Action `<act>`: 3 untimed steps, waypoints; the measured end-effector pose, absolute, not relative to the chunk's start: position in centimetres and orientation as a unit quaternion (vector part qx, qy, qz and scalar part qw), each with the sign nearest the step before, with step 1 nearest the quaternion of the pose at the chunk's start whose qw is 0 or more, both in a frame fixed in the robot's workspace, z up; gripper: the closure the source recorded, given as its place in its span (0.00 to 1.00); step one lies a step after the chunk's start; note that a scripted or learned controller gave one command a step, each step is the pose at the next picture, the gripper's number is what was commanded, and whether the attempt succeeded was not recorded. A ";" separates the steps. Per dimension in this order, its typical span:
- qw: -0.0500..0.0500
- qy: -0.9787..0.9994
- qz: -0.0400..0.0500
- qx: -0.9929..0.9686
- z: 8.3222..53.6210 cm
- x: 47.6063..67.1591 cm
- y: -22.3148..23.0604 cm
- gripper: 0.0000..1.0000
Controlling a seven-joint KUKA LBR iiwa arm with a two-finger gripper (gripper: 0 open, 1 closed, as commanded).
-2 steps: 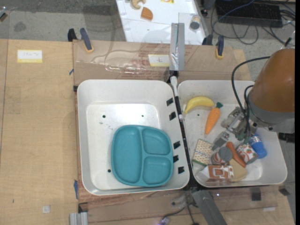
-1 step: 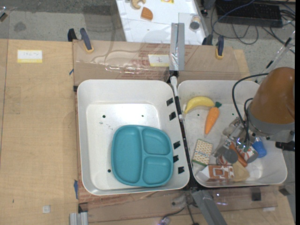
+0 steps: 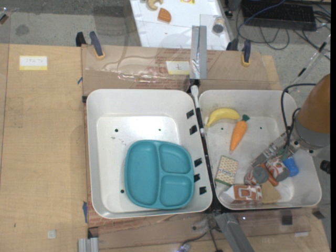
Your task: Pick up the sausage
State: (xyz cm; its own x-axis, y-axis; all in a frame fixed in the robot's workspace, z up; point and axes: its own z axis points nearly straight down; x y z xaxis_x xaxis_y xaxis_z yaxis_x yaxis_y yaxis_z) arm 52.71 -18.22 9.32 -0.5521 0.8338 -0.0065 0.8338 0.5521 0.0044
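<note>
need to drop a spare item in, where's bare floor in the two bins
Left bin: bare strip behind the teal tray, toward the far wall, and a narrow strip on its left. Right bin: open floor between the carrot and the right wall. Crowded: the near right corner, where the gripper sits over piled items beside the small box.

You are looking down on a light wooden table (image 3: 42, 140), its surface pale and evenly lit. A brown cardboard sheet (image 3: 131, 77) lies across its far part, held by 2 blue-and-yellow clamps (image 3: 95, 44) and covered in places with clear tape. Beyond the table you see grey speckled floor (image 3: 63, 4), a white board (image 3: 173, 9) running away from you, and at the upper right a black keyboard (image 3: 278, 12) among dark cables (image 3: 294, 33).
</note>
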 end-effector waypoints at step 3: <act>0.005 0.752 0.003 0.659 10.4 48.7 -13.3 0.00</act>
